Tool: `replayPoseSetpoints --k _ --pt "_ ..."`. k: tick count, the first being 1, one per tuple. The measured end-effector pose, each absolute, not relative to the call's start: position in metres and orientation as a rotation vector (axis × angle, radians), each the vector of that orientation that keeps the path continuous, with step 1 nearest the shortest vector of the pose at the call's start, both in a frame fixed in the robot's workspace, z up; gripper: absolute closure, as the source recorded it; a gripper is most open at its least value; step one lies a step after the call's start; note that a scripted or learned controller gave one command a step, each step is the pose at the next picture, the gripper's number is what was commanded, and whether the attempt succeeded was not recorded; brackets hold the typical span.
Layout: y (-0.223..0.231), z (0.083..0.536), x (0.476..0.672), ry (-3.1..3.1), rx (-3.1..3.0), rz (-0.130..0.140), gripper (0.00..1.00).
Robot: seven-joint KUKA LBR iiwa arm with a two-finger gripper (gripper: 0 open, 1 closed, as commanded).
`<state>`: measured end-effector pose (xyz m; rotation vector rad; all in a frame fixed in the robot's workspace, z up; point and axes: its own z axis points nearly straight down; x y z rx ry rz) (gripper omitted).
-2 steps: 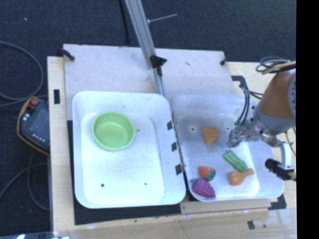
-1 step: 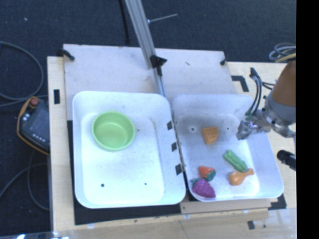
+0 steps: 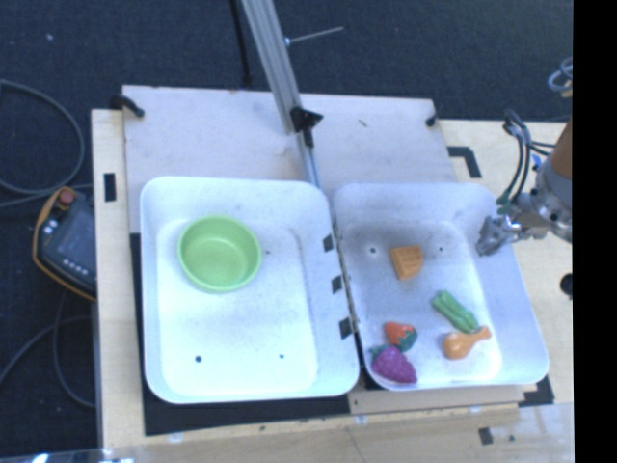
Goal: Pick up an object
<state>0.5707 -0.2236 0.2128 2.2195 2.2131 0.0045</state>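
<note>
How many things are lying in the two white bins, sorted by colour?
Green: 2, the green bowl in the left bin and the green vegetable in the right bin
Orange: 2, the orange wedge and the orange gourd
Red: 1, the red strawberry
Purple: 1, the purple grapes
Total: 6

2 white bins side by side on the table [image 3: 111,258], arm at the right edge.

The left bin [image 3: 241,374] holds 1 green bowl [image 3: 220,252] near its upper left. The right bin [image 3: 516,326] holds 5 toys: an orange wedge [image 3: 407,261] near the middle, a green pickle [image 3: 453,311] below it, an orange gourd [image 3: 464,342] beside the pickle, a strawberry [image 3: 399,335], and purple grapes [image 3: 394,364] touching it at the bottom rim. The end effector [image 3: 494,231] hangs over the right bin's upper right rim, well apart from the toys.
</note>
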Motion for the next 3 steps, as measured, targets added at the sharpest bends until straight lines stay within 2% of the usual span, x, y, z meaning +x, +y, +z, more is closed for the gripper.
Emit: replayPoseSetpoints --k 1,2,3 --pt "-0.225 0.267 0.572 2.219 2.212 0.006 1.0" --pt "-0.165 0.262 0.581 2.229 2.212 0.002 1.0" --pt "-0.109 0.25 0.581 2.229 2.214 0.001 1.0"
